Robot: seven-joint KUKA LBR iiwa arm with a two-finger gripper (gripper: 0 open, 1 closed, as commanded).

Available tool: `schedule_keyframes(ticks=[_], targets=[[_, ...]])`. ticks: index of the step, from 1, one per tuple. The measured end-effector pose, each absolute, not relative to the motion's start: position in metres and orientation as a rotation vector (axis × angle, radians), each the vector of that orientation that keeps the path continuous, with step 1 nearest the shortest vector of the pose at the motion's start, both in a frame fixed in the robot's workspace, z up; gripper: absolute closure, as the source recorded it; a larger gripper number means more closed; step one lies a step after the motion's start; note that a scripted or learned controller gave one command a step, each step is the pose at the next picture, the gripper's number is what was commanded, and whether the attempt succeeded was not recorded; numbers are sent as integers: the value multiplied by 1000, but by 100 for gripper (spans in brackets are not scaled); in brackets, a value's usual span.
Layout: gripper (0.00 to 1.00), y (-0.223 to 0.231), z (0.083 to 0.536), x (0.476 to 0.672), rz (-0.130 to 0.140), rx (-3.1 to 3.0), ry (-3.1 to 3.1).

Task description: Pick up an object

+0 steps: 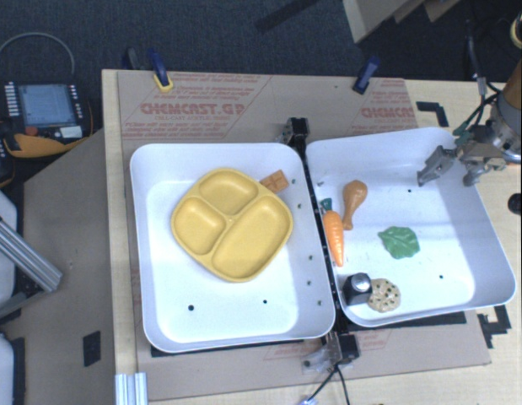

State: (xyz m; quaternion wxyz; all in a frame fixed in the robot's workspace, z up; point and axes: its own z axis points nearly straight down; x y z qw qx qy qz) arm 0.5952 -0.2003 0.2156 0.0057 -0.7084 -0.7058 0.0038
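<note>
The right bin [463,226] holds a brown toy drumstick [353,199], an orange carrot [333,235], a green leaf [400,241], a cookie [384,294] and a small black and silver piece [357,287]. My gripper [452,170] hangs over that bin's far right corner, open, its two fingers spread with nothing between them. It is well apart from the objects, up and to the right of the leaf.
The left bin [159,294] holds a yellow divided plate [233,224] with a small brown block [275,180] at its far right edge. A tiny teal bit [326,202] lies by the carrot's top. Clamps sit at the bench's far edge.
</note>
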Motion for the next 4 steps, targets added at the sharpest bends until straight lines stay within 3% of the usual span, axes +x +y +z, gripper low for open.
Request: schedule_keyframes(ticks=[1,3,4], targets=[[0,-200,224,598,0,-2222,-2222],[0,-186,115,596,5,-2215,-2218],[0,-189,91,599,0,-2228,-2225]])
